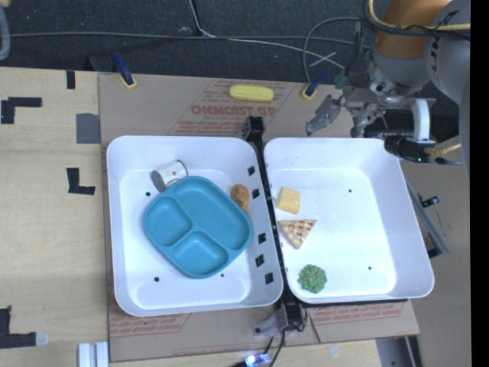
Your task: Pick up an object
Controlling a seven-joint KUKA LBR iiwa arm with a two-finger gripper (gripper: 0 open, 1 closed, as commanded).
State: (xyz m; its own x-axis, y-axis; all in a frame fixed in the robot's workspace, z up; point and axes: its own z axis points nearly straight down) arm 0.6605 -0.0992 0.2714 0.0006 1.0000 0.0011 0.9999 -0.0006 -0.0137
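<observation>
White bins: I see the left bin [122, 228] holding a blue divided tray [197, 226], a small cup [170, 174] and a bread roll [241, 196]. The right bin [382, 228] holds a cheese cube [289, 200], a waffle wedge [297, 231] and a green broccoli floret [312, 278]. My hand [342, 118] hovers above the right bin's far edge, fingers apart, holding nothing.

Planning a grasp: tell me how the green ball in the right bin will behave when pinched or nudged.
The green ball looks round, so it probably rolls if nudged. Its bumpy surface may aid grip. It sits clear of the right bin's walls, leaving finger room.
</observation>
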